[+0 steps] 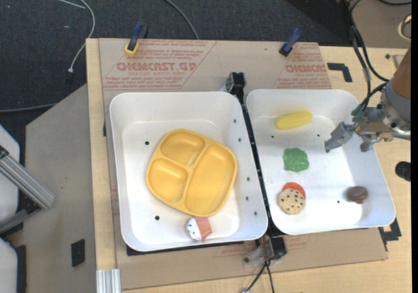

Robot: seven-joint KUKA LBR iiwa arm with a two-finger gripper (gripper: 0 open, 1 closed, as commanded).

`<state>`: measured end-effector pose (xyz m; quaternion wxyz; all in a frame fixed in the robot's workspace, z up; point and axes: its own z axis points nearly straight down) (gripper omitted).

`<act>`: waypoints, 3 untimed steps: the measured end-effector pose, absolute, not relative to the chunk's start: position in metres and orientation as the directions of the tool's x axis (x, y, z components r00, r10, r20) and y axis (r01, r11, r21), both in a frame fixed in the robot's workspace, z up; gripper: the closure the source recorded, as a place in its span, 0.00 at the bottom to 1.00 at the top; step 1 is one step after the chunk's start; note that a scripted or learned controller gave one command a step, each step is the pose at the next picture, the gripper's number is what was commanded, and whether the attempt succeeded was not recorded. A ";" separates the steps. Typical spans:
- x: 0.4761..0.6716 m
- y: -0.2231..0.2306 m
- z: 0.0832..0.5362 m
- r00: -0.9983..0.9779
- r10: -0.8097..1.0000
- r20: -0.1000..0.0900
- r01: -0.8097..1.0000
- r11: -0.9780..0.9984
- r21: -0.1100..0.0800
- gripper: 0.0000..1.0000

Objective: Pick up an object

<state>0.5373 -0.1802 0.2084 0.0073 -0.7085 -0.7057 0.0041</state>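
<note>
— While reading the gripper [351,141] as spread wide and empty above the right bin [324,179], assign which step?

— Approach, judged from position alone. No grasp made yet; nothing between the fingers. Hangs over the bin's right-hand half, near the far wall.

— Candidate targets?

— Four in the right bin, all well apart from one another. Yellow corn piece [293,120] near the far wall, lying on its side. Green lump [296,160] at mid-bin. Round cookie [292,199] toward the near wall. Small brown object [356,194] near the bin's near right corner. Disregard the left bin [130,154] for now: yellow divided plate [191,171] and small white-and-red item [198,228] lie well away from the tool.

— Requirement for the next move?

— Select one target; brown object and green lump appear the shortest reach. Centre over it, align the spread across its narrower side, descend with fingers kept apart until straddling it, then close and lift. Expect the flat cookie to sit too low for an easy pinch. Confirm the item between the fingers before counting the pick as made.
</note>
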 end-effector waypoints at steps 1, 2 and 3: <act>0.540 -0.180 0.216 0.000 1.000 0.001 1.000 0.000 -0.002 0.00; 0.546 -0.170 0.162 -0.001 1.000 0.003 1.000 0.001 -0.006 0.00; 0.548 -0.165 0.102 0.000 1.000 0.003 1.000 0.001 -0.004 0.00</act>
